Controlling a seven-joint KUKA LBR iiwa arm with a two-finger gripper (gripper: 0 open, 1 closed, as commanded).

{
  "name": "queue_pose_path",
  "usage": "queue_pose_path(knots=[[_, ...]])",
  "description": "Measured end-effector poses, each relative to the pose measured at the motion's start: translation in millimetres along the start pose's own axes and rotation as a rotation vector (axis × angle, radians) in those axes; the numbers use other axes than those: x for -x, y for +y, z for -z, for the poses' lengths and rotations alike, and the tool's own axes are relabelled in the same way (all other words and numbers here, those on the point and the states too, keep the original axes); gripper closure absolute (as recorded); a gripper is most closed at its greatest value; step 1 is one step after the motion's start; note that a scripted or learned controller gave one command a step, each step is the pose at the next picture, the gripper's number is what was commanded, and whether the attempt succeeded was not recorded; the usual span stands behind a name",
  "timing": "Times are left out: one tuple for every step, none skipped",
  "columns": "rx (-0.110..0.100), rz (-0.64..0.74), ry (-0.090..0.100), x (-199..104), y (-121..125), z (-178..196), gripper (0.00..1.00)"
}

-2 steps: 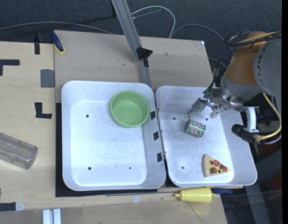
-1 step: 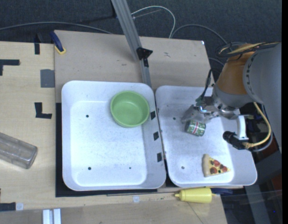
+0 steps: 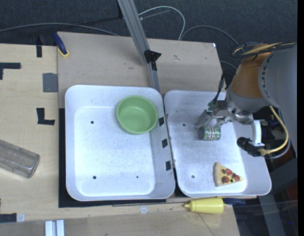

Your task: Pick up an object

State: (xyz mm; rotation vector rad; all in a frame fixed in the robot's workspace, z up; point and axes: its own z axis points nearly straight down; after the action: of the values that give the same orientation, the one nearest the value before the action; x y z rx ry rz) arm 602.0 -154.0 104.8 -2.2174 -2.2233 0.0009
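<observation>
Camera view: arm (image 3: pixel 262 80) bent down over the can (image 3: pixel 210 133).

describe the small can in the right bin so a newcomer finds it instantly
Start at the right white bin. Near its middle, right under the gripper, lies a small can on its side, green with a pale label. Its only bin-mate is a flat pizza slice toy near the front corner.

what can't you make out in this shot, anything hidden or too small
- Gripper fingers: the wrist hides them in the camera view, so open or shut is unclear.
- Small can: label too small to read; contact with the gripper is unclear.
- Yellow bottle: half behind the right bin rim.
</observation>
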Motion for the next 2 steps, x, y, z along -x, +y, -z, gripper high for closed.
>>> queue_pose_path(knots=[[0.004,-0.001,-0.001,-8,1,45,1.0],[0.007,-0.001,-0.002,-5,4,108,1.0]])
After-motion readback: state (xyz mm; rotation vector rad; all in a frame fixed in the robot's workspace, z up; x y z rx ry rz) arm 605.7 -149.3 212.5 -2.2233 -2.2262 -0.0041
